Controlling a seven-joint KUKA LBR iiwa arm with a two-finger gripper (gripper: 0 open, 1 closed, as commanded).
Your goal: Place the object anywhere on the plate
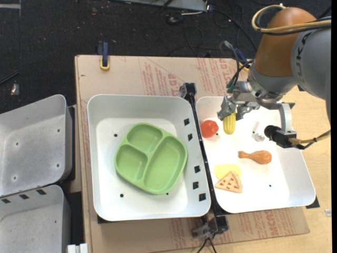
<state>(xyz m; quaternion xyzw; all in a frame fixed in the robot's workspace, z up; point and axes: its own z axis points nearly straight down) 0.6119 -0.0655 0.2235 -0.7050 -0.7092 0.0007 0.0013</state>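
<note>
Pincer: my pincer (230,116) hung over the far left part of the right bin (295,194), its fingers pinching the top of the corn cob (229,124).
Corn cob: it stood upright between my fingers, yellow, its lower end just above or touching the bin floor; I could not tell which.
Handling: I judged it a light, stiff plastic toy with a bumpy, fairly slick skin. A pinch across the middle of its width would hold best; my hold near the tip looked liable to let it swing or slip.
Neighbours: a red tomato (209,128) lay just beside the cob on its left; a drumstick (256,156), a cheese wedge (227,170) and a pizza slice (230,183) lay nearer the camera.
Plate: the green plate (151,158), with three compartments, sat in the left bin (105,194), well apart from the cob.
Writing: faint red print on the cardboard (158,73) under the bins was too blurred to read; letters on my arm (305,46) seemed to read "KU".
</note>
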